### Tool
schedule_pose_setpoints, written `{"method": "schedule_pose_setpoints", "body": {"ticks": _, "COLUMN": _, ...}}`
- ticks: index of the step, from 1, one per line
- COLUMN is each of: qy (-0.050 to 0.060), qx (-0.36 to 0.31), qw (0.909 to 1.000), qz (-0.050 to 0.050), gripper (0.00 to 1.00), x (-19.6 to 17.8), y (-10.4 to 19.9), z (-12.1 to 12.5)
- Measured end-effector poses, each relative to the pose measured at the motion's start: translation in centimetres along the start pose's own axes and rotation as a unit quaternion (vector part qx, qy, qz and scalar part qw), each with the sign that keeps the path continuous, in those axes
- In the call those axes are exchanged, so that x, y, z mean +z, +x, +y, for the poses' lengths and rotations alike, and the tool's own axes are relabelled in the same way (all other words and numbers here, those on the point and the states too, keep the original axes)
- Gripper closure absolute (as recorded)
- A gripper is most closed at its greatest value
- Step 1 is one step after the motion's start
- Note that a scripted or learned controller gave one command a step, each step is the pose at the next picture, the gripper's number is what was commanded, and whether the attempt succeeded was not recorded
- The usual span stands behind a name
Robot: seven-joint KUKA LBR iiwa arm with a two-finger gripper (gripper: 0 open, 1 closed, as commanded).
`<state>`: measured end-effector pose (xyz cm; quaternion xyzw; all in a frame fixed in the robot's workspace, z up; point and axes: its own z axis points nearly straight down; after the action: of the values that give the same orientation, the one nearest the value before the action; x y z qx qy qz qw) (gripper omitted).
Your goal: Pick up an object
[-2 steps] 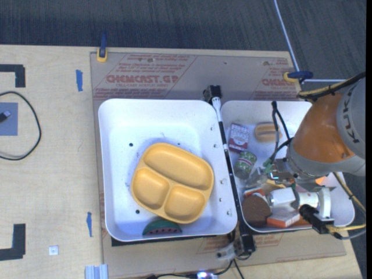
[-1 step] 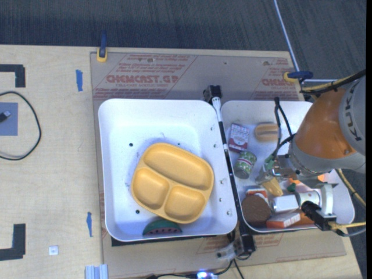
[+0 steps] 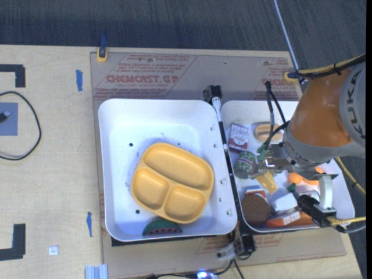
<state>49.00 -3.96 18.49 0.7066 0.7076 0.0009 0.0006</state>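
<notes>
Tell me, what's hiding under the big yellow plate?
A watermelon slice pokes out from under the yellow plate's near edge, in the left bin. The plate covers the rest of the slice, and whatever else may lie under it cannot be seen.

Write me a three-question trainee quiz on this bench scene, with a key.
1. True or false: the yellow divided plate lies in the left bin.
2. Over which bin is the arm? A) left B) right
3. Fill in: the watermelon slice lies at the plate's ____ edge, by the bin's front wall.

Key: 1 true; 2 B, the right bin, among the small packet and brown round piece; 3 near.
</notes>
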Motion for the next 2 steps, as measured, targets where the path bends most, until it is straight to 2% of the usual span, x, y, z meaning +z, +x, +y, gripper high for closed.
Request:
{"method": "schedule_pose_setpoints", "body": {"ticks": 1, "qy": 0.001, "qx": 0.000, "qw": 1.0000, "qz": 0.000, "gripper": 1.00, "x": 0.0, "y": 5.8, "z": 5.5}}
{"method": "schedule_pose_setpoints", "body": {"ticks": 2, "qy": 0.002, "qx": 0.000, "qw": 1.0000, "qz": 0.000, "gripper": 1.00, "x": -1.9, "y": 9.5, "z": -0.1}}
